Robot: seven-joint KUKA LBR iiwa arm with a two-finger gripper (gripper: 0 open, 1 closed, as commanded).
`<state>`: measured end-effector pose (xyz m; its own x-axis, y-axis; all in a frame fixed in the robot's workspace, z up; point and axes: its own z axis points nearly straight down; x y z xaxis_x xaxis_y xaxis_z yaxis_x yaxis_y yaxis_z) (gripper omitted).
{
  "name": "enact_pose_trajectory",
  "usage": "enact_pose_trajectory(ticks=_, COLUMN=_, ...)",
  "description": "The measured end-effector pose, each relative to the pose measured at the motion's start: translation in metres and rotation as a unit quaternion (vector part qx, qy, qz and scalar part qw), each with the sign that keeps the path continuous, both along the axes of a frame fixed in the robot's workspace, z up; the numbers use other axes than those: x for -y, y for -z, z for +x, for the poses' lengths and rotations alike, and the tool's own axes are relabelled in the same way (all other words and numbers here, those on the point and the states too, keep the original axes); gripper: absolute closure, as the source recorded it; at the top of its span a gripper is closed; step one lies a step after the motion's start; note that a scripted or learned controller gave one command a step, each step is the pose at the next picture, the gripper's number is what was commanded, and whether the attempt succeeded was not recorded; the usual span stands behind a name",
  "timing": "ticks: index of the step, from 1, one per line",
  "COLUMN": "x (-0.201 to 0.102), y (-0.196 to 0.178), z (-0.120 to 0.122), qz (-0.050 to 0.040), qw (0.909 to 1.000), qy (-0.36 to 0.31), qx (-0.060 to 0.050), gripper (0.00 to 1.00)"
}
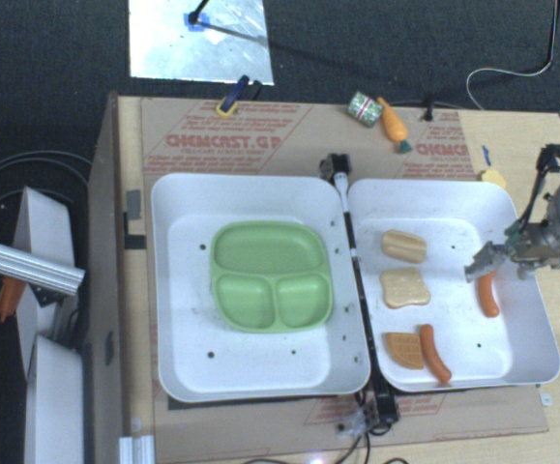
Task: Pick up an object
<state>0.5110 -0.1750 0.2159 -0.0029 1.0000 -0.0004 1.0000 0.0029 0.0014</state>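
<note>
tool just above the orange sausage; finger state unclear.

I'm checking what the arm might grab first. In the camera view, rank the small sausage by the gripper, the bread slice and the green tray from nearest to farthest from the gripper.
1. Small sausage: right bin, just below the gripper.
2. Bread slice: middle of the right bin, to the gripper's left in the view.
3. Green tray: left bin, farthest.
</note>
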Motion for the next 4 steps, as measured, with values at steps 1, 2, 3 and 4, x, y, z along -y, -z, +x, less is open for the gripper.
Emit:
enact_pose_trajectory(ticks=1, x=-0.044, y=0.051, z=-0.024, qz=0.0003, qw=1.0000, qy=0.000, qx=0.000, gripper=0.00)
enact_pose_trajectory(ticks=2, x=-0.065, y=0.087, z=-0.025, qz=0.0006, qw=1.0000, qy=0.000, qx=-0.001, gripper=0.00)
enact_pose_trajectory(ticks=3, x=-0.083, y=0.095, z=0.093, qz=0.0003, qw=1.0000, qy=-0.001, qx=0.001, gripper=0.00)
enact_pose_trajectory(ticks=4, x=-0.083, y=0.132, z=0.068, qz=0.0001, qw=1.0000, qy=0.001, qx=-0.001, gripper=0.00)
